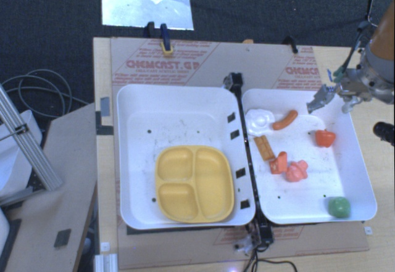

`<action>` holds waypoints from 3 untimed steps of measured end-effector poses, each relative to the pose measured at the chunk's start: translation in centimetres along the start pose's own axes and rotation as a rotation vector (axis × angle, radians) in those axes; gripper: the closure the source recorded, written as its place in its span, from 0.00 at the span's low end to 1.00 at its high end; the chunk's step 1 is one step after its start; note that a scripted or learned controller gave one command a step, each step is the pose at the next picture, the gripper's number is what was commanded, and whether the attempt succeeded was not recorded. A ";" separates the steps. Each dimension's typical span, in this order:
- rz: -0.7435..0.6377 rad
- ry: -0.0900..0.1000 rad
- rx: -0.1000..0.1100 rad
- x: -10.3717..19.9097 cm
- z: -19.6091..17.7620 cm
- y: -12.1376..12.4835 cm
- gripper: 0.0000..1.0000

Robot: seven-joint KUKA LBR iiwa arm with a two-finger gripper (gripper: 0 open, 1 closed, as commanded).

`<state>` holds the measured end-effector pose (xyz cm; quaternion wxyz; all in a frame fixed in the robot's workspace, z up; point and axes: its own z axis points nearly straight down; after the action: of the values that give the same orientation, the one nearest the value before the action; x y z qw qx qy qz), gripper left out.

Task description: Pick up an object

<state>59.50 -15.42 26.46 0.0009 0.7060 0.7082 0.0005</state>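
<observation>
Gripper (333, 95) seen above right bin (358, 169); finger state cannot be told; sausage (284, 120) just left-below it.

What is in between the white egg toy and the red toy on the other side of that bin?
In the camera view, the orange sausage lies between the fried egg and the red toy. The remaining stretch is bare white floor of the right bin.
</observation>
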 end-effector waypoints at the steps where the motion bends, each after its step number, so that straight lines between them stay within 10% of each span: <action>1: -0.007 -0.001 -0.020 5.5 -19.6 -4.0 0.00; 2: -0.009 0.003 -0.008 12.9 -24.1 -10.1 0.00; 3: -0.010 0.003 -0.004 20.8 -27.3 -9.8 0.00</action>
<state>49.55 5.39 53.68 0.0012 0.7025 0.7117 0.0032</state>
